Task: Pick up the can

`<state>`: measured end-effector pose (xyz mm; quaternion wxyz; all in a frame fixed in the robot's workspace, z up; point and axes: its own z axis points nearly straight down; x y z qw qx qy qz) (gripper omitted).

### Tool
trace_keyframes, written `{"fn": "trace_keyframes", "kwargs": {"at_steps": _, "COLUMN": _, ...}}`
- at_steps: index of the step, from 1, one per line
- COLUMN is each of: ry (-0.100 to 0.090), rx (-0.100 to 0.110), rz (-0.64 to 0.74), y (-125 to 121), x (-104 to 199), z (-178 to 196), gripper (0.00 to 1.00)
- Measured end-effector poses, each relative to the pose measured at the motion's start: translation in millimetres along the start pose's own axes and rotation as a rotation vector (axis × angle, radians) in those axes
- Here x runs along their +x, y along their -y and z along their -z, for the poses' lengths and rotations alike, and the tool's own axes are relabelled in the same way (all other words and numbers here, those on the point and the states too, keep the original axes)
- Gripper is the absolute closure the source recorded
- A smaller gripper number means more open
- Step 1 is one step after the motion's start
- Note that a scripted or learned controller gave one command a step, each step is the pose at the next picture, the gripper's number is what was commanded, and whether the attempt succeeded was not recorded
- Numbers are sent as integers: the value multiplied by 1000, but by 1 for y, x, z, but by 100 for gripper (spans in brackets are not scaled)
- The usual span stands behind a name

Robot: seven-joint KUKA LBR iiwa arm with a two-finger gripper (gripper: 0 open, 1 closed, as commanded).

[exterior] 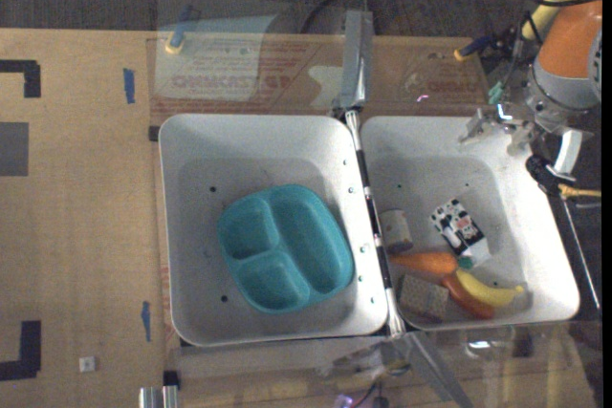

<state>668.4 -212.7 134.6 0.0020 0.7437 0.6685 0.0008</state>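
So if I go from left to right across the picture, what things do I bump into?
Teal plate → small can → carrot → black-and-white box → banana → robot tool.

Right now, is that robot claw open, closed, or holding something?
Gripper: cannot be told; it sits above the right bin's far corner.

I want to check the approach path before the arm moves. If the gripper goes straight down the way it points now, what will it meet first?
The gripper hangs over the right bin's far right corner. Going straight down, it would probably meet bare bin floor or the rim there, though depth is unclear. The can lies nearer the divider.
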Motion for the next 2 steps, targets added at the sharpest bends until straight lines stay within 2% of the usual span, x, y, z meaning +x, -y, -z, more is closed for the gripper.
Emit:
{"fn": "trace_keyframes", "kwargs": {"at_steps": 1, "ry": -4, "rx": 1, "rz": -101, "y": 14, "x": 8, "z": -47, "gripper": 0}}
{"fn": "trace_keyframes", "kwargs": {"at_steps": 2, "ry": 0, "rx": 0, "rz": 104, "y": 17, "x": 4, "z": -4, "gripper": 0}}
